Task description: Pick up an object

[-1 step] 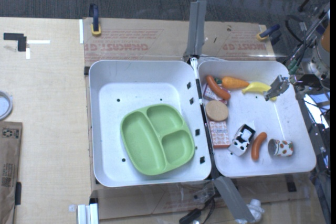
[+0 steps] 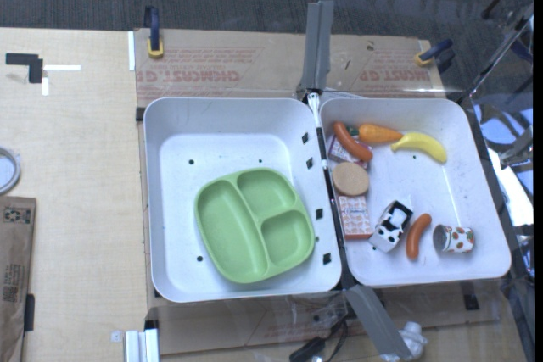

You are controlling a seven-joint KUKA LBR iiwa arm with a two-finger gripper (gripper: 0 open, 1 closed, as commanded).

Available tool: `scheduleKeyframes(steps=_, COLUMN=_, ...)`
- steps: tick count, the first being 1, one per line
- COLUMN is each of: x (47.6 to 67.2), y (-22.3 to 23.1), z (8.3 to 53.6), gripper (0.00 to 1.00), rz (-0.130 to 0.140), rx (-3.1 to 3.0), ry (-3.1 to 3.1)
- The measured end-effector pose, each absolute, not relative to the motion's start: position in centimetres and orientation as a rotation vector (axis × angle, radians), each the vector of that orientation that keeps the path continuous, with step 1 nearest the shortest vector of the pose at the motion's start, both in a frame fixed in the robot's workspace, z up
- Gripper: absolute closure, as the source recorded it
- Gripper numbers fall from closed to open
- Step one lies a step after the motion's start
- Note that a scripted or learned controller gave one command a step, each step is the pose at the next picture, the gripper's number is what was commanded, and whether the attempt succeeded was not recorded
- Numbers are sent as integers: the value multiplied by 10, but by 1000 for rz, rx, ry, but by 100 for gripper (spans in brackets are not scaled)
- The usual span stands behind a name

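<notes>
The right bin (image 2: 475,267) holds several small items. A yellow banana (image 2: 421,145) lies at the back, with an orange carrot (image 2: 379,132) and a red sausage (image 2: 352,142) to its left. A round tan cookie (image 2: 350,179) sits on a flat packet (image 2: 355,214) along the bin's left wall. Near the front lie a black-and-white cow-print toy (image 2: 391,226), a second red sausage (image 2: 417,236) and a small spotted cup (image 2: 454,239) on its side. The left bin (image 2: 161,182) holds a green divided plate (image 2: 254,224).
Blue and yellow clamps (image 2: 153,34) (image 2: 433,55) pin cardboard behind the bins. A grey post (image 2: 319,47) stands between the bins at the back. A roll of tape (image 2: 7,171) and a brown paper bag (image 2: 15,267) lie on the bench at left.
</notes>
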State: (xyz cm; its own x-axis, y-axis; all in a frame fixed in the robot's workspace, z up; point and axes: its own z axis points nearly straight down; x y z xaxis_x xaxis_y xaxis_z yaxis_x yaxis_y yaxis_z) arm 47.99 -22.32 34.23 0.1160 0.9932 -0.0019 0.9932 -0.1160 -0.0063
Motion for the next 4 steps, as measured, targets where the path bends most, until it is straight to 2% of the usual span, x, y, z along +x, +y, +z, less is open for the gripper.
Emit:
scheduleKeyframes(steps=1, x=536, y=-204, z=224, gripper=0, rz=8, rx=-2201, ry=-2232)
scheduleKeyframes(steps=2, x=573, y=-217, z=205, gripper=0, rz=7, rx=-2277, ry=-2159)
scheduleKeyframes(steps=3, x=573, y=-217, z=205, gripper=0, rz=8, rx=-2277, ry=-2159)
scheduleKeyframes(steps=4, x=609, y=-205, z=99, gripper=0, rz=-2, rx=-2358, ry=-2065)
